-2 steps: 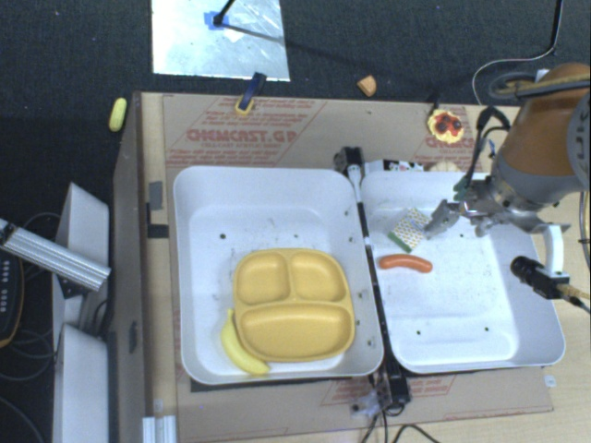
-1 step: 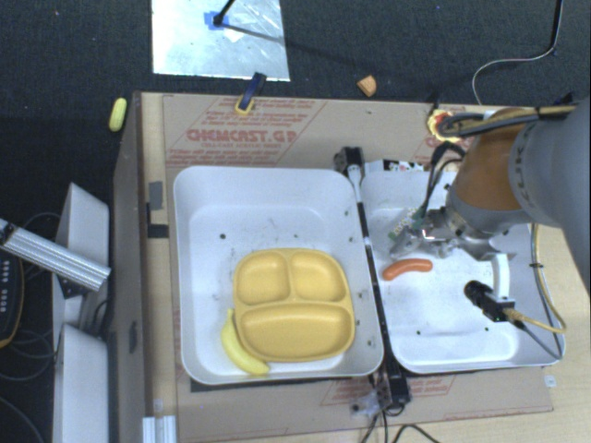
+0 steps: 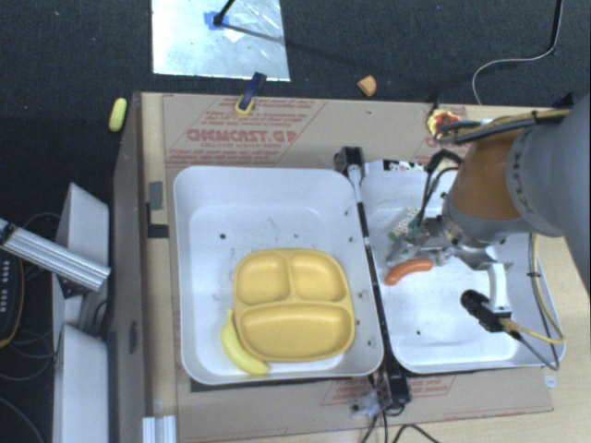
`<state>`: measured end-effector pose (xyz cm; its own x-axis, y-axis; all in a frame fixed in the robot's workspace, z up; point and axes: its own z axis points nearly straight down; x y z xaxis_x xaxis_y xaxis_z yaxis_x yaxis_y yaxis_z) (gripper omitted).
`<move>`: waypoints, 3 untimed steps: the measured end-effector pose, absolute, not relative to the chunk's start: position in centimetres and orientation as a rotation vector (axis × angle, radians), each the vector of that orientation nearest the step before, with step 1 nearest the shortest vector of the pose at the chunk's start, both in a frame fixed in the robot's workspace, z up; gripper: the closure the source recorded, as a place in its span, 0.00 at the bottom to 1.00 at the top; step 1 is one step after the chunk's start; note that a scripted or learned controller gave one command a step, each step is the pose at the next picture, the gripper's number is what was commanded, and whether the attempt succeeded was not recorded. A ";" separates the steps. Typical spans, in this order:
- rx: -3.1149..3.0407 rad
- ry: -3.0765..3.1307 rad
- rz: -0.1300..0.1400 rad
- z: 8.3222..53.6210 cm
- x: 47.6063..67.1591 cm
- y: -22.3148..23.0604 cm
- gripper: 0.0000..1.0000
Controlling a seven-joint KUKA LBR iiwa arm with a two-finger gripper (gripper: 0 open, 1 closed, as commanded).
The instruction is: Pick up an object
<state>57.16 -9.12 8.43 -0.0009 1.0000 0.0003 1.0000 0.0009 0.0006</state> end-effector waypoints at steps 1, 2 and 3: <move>2.221 2.222 0.000 8.4 55.2 -8.6 0.00; 2.219 2.223 0.003 9.5 55.3 -8.6 1.00; 2.216 2.225 0.006 18.5 58.2 -0.8 1.00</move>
